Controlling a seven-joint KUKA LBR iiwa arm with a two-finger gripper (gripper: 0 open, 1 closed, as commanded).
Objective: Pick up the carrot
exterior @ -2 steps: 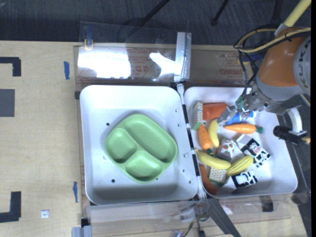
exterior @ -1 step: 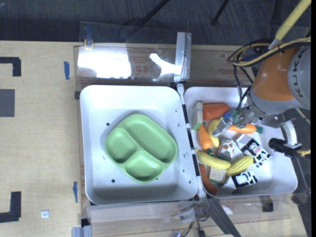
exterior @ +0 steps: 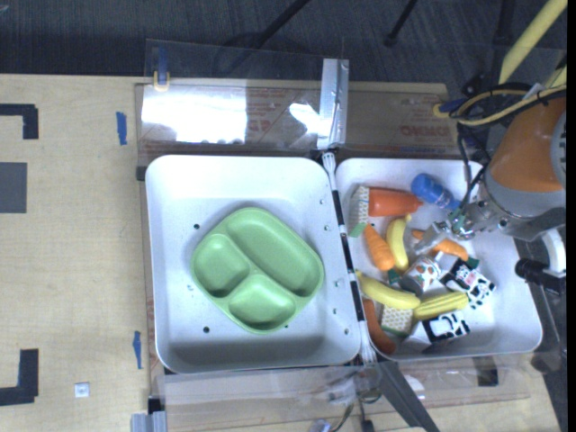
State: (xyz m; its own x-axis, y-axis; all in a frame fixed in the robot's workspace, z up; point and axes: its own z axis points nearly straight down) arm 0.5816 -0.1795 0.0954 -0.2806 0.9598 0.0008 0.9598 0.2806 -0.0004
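Bananas (exterior: 389, 292) lie lowest in the right bin (exterior: 522, 327) — the carrot (exterior: 379, 247) sits beyond, left of the gripper (exterior: 447, 233), long axis running toward the camera — grip state unreadable.

Green divided plate (exterior: 258, 267); orange carrot (exterior: 380, 247); yellow banana (exterior: 389, 292); white bins (exterior: 180, 196).

Pale wooden bench (exterior: 72, 277) under a dark floor, seen from above at a slant.
The dark grey carpeted floor (exterior: 180, 7) runs across the top, crossed by thin black stand legs (exterior: 297, 12). The bench carries black tape marks (exterior: 22, 120) and blue tape bits (exterior: 121, 127) on its left side, and a clear panel (exterior: 234, 106) catches a bright glare of light.
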